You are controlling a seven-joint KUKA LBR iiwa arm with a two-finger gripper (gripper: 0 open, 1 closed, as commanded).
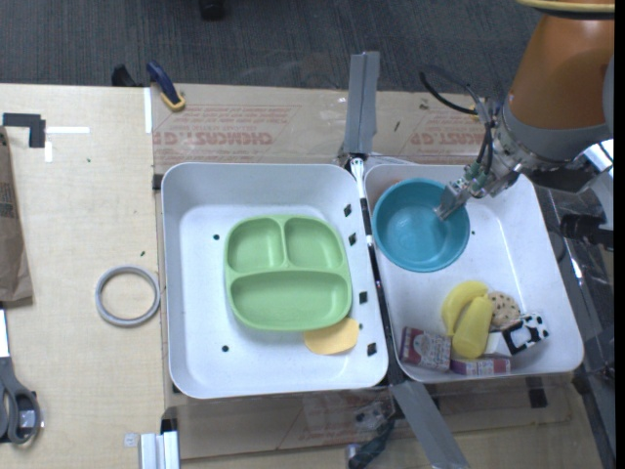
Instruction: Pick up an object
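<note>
Right now the blue bowl (420, 227) sits at the far end of the right bin (547, 291), close to the wall shared with the left bin (186, 291). The claw (455, 203) hangs over the bowl's right rim, its tip at or just above the edge; whether it touches cannot be told. The fingers look drawn close together, with nothing visible between them. Above it the grey arm with its orange band (562, 57) reaches in from the right.

Nearer in the same bin lie a yellow banana-like toy (467, 316), a round speckled cookie (504, 307) just beside it, a small black-and-white object (525, 334), and a flat carton (430, 350) against the near wall.

The left bin holds a green divided plate (288, 272) with a yellow-orange slice (332, 338) touching its near edge.

Out on the table (78, 193), a grey ring (127, 294) lies left of the bins, and scissors (18, 410) rest at the left edge.
</note>
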